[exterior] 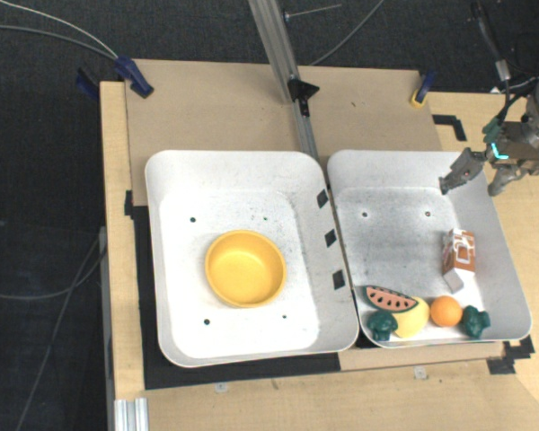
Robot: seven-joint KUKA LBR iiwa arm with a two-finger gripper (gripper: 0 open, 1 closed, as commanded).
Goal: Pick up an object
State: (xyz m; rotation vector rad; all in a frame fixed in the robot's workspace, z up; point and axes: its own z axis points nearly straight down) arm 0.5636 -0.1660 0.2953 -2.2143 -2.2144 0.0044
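My gripper (481,180) hangs open over the back right corner of the right bin (386,232), with nothing between its fingers. Below it in that bin lies a small brown and white carton (459,253). Along the bin's front edge sit a watermelon slice (393,298), a yellow fruit (415,318), an orange (446,312) and two green broccoli pieces (383,324) (474,321). A yellow bowl (244,268) rests in the middle of the left bin (175,241).
A metal pole (278,52) runs from the top of the view down to the gap between the two bins. Blue clamps (135,77) and a yellow clamp (419,90) hold the brown board at its back corners. Cables trail over the dark floor.
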